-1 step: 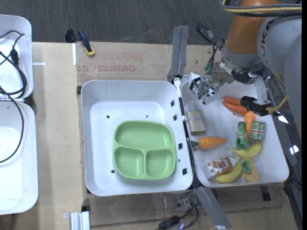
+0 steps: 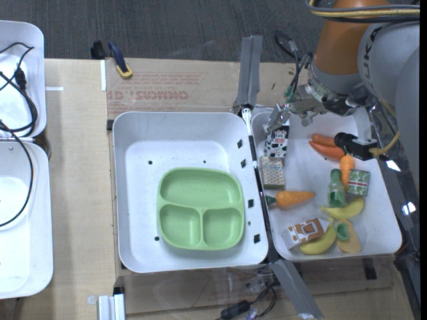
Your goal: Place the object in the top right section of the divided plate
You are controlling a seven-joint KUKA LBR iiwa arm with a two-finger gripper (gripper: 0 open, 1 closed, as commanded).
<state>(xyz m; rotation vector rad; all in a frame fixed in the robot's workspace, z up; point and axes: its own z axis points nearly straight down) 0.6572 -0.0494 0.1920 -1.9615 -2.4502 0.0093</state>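
1. At the far left corner of the right bin point(image 2: 393, 245) you see the gripper point(image 2: 280, 117), low over the bin floor; its state you cannot tell from this angle.
2. Just below it in the picture stands a small black-and-white carton point(image 2: 277, 143), upright, close under the gripper; whether they touch is unclear, and you do not see it plainly between anything.
3. Near the carton, on the side toward you, lies a speckled block point(image 2: 271, 171) against the bin's left wall.
4. Nearer still you find a carrot point(image 2: 293, 198), lying with its tip pointing right.
5. To the right of the gripper, look for a second carrot point(image 2: 325, 145) by a black part of the arm point(image 2: 373, 45), and a third carrot point(image 2: 346, 168) standing nearly upright.
6. Beside that third carrot sit a green bottle point(image 2: 336, 188) and a small green and red box point(image 2: 358, 182).
7. At the near end of the right bin you see two bananas point(image 2: 343, 211), a brown and white carton point(image 2: 307, 231) and a tan piece with a green top point(image 2: 347, 235), all crowded together.
8. Left of all this, the left bin point(image 2: 133, 179) holds the green divided plate point(image 2: 201, 209), flat on the floor, with one long section on the far side and two smaller ones on the near side.
9. Well left of the bins, black cables point(image 2: 17, 105) lie over white trays point(image 2: 20, 245).
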